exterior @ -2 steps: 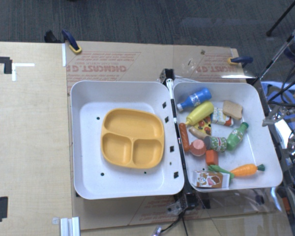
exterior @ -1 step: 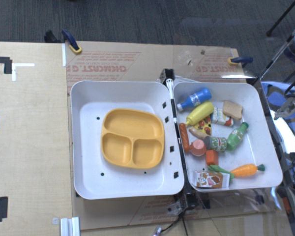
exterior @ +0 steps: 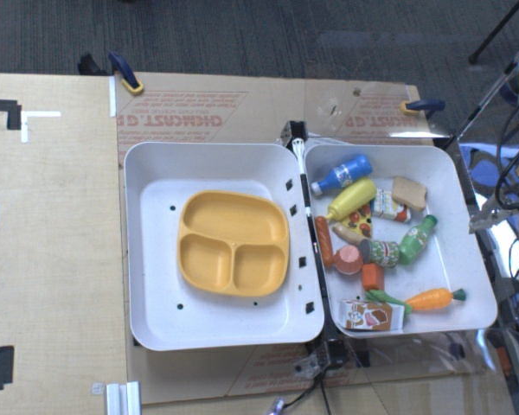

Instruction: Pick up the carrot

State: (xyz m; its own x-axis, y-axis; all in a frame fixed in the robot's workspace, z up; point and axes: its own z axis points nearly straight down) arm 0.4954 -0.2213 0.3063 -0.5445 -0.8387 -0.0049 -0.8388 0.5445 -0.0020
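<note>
The carrot [exterior: 430, 299] lies untouched at five o'clock in the right bin [exterior: 469, 258]; the pick has not begun, and the end effector's state I cannot tell.

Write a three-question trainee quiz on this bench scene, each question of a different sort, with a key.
1. True or false: the carrot lies in the left bin on the yellow divided plate.
2. Multiple choice: which item lies nearest the carrot's green leafy end? A) blue bottle B) small carton C) yellow bottle
3. Fill in: the yellow divided plate has ___ compartments.

Key:
1. False. The carrot lies in the right bin, near its front edge.
2. B. The carton sits just beside the leafy end; both bottles lie toward the back of the bin.
3. Three.
</note>
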